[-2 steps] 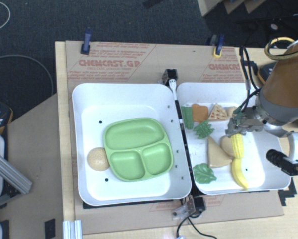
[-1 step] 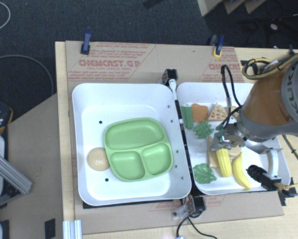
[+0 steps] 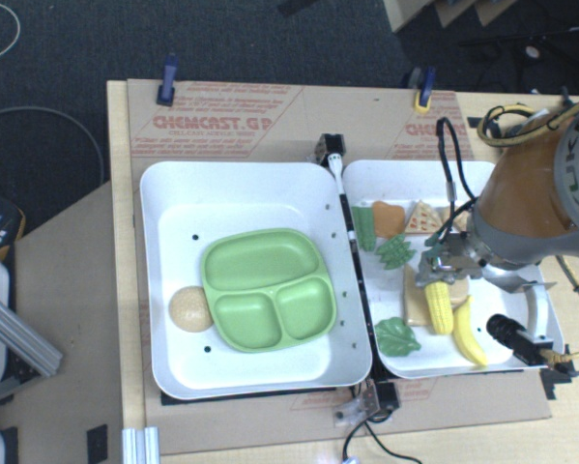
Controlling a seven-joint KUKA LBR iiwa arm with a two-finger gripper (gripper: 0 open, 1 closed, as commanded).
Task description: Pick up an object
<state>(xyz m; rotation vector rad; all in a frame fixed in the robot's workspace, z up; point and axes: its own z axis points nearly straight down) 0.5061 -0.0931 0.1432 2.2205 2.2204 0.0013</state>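
Camera view, gripper [image 3: 442, 271] above corn [image 3: 439, 304]

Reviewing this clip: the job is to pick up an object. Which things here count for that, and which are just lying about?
Job in hand:
- gripper, low over the right bin
- corn cob under it
- banana
- leafy greens
- orange piece
- cracker wedge

Lying about:
- green divided tray in the left bin
- tan round cookie
- blue clamp
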